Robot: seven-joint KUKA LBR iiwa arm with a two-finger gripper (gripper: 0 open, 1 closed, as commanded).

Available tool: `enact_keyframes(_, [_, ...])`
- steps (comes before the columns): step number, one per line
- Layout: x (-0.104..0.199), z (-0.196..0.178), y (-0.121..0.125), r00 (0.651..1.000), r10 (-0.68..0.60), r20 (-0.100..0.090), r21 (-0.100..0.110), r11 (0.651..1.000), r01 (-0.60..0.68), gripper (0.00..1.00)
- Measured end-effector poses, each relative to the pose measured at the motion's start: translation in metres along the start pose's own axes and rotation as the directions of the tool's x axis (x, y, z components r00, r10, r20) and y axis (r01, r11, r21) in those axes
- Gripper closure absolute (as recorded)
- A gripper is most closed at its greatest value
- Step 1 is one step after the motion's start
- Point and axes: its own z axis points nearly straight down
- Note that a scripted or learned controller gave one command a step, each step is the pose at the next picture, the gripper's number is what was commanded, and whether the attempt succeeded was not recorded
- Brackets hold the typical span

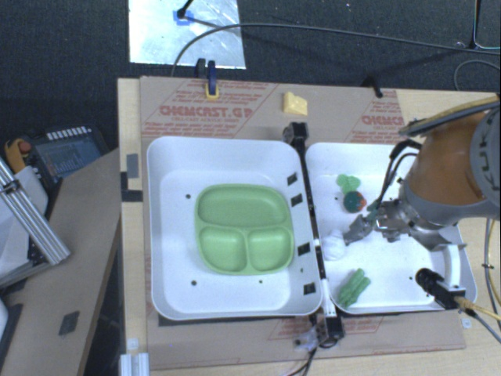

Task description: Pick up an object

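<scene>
The right bin (pixel 407 153) holds several small objects. A small green piece (pixel 348 182) lies near its back left, with a blue and red ball (pixel 355 201) just in front of it. By the left wall rests a white lump (pixel 334 247), and a long green object (pixel 352 287) lies at the front left. My gripper (pixel 357 231) reaches in from the right and hangs low over the bin's middle left, between the ball and the white lump. Its tip is just right of the white lump. Nothing is seen held in it.
The left bin (pixel 168 210) carries a green divided tray (pixel 241 228). A black divider with clips (pixel 307 210) runs between the bins. A yellow block (pixel 295 103) lies on the cardboard behind them. Cables hang by the arm at the right bin's front right.
</scene>
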Motion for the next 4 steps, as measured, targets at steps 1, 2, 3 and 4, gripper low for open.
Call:
enact_keyframes(1, [-0.003,0.041,-0.005,1.0,0.004,0.004,-0.01,1.0,-0.004,0.0])
enact_keyframes(2, [0.0,0.032,-0.005,1.0,-0.001,0.002,-0.009,1.0,0.001,1.0])
enact_keyframes(3, [-0.007,-0.015,0.001,1.0,-0.002,0.003,-0.012,1.0,0.002,1.0])
enact_keyframes(4, [0.003,-0.074,0.003,1.0,-0.004,0.003,-0.013,1.0,0.004,1.0])
